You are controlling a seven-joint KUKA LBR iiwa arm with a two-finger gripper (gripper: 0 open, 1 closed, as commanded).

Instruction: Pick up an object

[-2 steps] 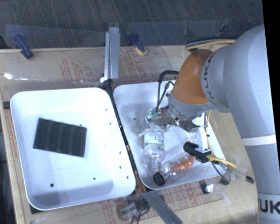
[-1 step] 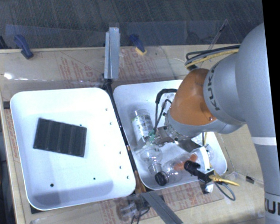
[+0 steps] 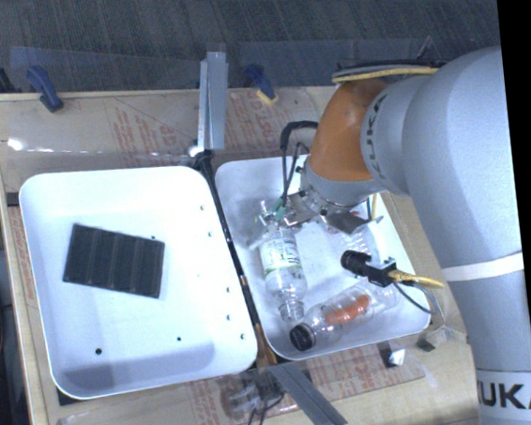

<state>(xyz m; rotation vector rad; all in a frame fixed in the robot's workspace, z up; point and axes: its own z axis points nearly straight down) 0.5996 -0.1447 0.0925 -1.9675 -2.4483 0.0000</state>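
In the right bin (image 3: 235, 191), a clear plastic bottle (image 3: 284, 269) with a pale label lies lengthwise. Across the front lies a second clear bottle (image 3: 340, 315) with a black cap and something orange inside. My gripper (image 3: 285, 214) hangs low over the far end of the labelled bottle, under the orange wrist band. I see nothing lifted off the bin floor. A dark ribbed rectangular pad (image 3: 114, 260) lies flat in the left bin (image 3: 65, 369).
The two bins meet at a shared wall (image 3: 231, 258) just left of the gripper. The grey arm (image 3: 461, 186) covers the right bin's right side. Blue clamps (image 3: 43, 87) hold the bench's back edge.
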